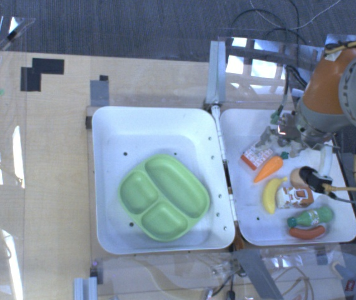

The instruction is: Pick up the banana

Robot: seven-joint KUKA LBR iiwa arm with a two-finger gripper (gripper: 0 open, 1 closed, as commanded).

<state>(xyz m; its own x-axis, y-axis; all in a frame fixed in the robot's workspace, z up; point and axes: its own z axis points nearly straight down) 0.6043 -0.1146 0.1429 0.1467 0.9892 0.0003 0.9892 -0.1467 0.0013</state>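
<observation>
The left bin [102, 167] holds a green divided plate [164, 197], lying flat near the middle of the bin. In the right bin [240, 167], from left to right, lie a red-and-white packet [253, 157], a carrot [268, 168], the banana [270, 194] just below the carrot and touching a small carton [295, 197], then a green bottle [310, 218] above a red sausage [306, 232]. The gripper [282, 132] hangs over the bin's upper part, above the packet and apart from the banana; whether it is open or closed cannot be told.
</observation>
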